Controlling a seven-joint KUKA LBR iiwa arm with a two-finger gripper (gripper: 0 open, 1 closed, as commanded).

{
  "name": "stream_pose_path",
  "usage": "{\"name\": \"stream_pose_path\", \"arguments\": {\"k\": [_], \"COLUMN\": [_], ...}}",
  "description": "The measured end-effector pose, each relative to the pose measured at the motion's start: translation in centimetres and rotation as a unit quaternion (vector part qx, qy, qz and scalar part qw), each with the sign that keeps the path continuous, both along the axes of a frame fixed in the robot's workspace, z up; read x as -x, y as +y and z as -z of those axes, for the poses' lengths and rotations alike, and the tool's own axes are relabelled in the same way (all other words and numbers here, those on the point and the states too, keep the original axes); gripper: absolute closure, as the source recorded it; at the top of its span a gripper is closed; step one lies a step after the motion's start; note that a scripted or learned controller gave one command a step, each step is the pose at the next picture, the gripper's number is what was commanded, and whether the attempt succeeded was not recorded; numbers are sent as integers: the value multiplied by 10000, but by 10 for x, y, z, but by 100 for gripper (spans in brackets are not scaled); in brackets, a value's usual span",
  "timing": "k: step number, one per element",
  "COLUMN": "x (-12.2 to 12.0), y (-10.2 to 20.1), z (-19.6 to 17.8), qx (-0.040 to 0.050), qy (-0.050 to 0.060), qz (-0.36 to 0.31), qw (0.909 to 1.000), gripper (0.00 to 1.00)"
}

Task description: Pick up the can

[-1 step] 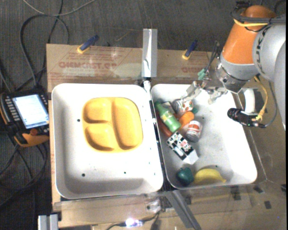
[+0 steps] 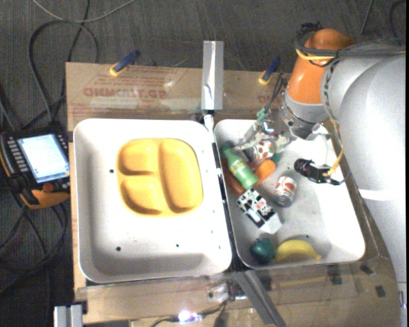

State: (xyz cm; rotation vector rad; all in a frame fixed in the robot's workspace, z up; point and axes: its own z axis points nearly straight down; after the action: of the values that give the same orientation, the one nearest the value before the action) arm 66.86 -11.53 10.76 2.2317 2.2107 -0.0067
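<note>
The can (image 2: 285, 189) is seen lying on its side in the right bin (image 2: 327, 230), just right of the green bottle (image 2: 240, 168) and the orange carrot-like piece (image 2: 265, 169). Up-left of the can, the gripper (image 2: 259, 140) is lowered over the cluttered top of that bin; whether its fingers are spread or closed cannot be told. A black-and-white patterned box (image 2: 256, 206) lies down-left of the can, and a banana (image 2: 297, 251) further below. A yellow divided plate (image 2: 160, 176) is seen in the left bin (image 2: 95, 251).

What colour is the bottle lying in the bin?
Green bottle, with an orange cap end, seen in the camera view.
</note>
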Motion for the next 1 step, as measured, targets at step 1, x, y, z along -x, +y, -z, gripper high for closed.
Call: {"name": "stream_pose_path", "arguments": {"k": [1], "x": [0], "y": [-7], "z": [-25], "qx": [-2], "qy": [8], "qz": [-1124], "qw": [9937], "gripper": [0]}}
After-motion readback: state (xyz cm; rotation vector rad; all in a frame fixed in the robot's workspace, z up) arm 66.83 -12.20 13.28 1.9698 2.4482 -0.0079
